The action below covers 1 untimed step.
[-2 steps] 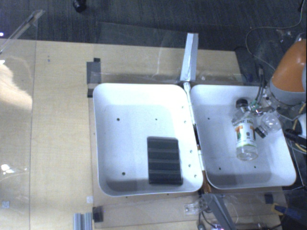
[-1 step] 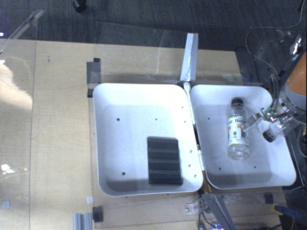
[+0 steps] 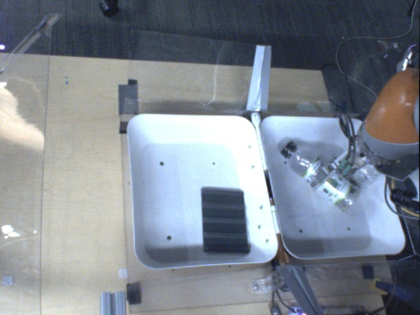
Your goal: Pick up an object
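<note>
bench [image 3: 79, 195]: you are looking down on a pale wooden bench that carries two shallow white bins side by side; a clear sheet lies over its left part
left bin [image 3: 141, 176]: the shallow white plastic bin on the left holds a black ribbed rectangular block [image 3: 225, 220]; the block lies flat near the bin's front wall, right of the middle, well apart from the other bin's contents
right bin [image 3: 387, 238]: the shallow white plastic bin on the right holds a clear plastic bottle with a dark cap [image 3: 303, 163]; the bottle lies on its side in the middle of the bin, cap end toward the upper left, body slanting down to the right
arm: the grey arm with the orange band [image 3: 394, 113] comes in from your right and hangs over the right bin's right half
end effector [image 3: 346, 176]: it sits low over the lower right end of the clear bottle, just beside or touching it; glare and clear plastic blur the spot; you cannot tell from here whether it is open, closed or gripping the bottle
divider: a grey metal strip [image 3: 259, 77] stands behind the seam between the two bins
</note>
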Available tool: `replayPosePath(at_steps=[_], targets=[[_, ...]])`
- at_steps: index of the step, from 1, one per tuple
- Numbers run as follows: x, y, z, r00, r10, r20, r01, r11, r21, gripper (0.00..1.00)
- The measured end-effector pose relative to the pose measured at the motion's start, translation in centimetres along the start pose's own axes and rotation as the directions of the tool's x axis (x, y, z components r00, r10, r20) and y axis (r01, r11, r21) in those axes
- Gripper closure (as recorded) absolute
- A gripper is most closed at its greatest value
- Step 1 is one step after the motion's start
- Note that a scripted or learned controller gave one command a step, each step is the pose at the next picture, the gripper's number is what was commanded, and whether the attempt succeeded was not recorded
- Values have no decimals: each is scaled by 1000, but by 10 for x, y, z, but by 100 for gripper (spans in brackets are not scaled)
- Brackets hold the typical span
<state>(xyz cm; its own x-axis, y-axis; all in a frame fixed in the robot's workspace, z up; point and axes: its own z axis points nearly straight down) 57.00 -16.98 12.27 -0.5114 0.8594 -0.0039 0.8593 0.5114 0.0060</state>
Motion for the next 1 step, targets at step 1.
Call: replayPosePath(at_steps=[1], targets=[[-25, 15, 35, 999, -53, 0, 53, 999, 0, 0]])
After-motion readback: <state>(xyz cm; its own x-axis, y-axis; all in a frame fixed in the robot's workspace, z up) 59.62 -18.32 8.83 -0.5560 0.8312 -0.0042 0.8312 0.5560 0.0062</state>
